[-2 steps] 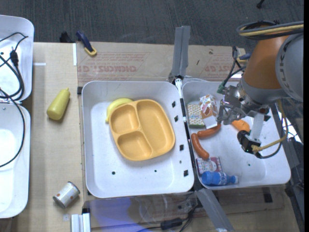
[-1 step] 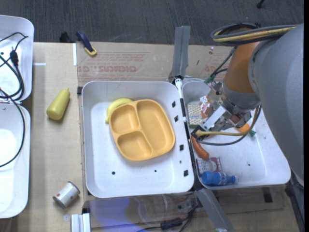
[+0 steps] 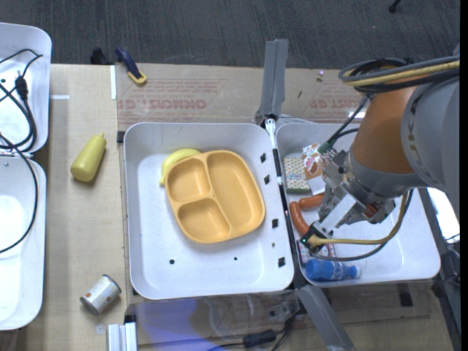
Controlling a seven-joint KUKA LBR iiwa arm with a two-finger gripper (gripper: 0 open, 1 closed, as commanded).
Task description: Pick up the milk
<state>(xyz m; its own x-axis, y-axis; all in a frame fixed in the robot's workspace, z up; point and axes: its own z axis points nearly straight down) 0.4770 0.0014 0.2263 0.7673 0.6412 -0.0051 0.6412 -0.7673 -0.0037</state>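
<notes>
A small white carton with red and orange print, which I take for the milk (image 3: pixel 313 159), lies at the back left of the right bin (image 3: pixel 417 265). It is partly covered by the arm. My gripper (image 3: pixel 330 212) hangs low over the left half of that bin, just in front of the carton. The wrist hides what lies under it.
Also in the right bin are a green-patterned packet (image 3: pixel 295 172), an orange-red sausage (image 3: pixel 301 212) and a blue bottle (image 3: pixel 330 270). The left bin (image 3: pixel 146 218) holds a yellow divided plate (image 3: pixel 214 195) over a banana (image 3: pixel 175 159). A mustard bottle (image 3: pixel 88 158) and a can (image 3: pixel 100 293) lie on the bench.
</notes>
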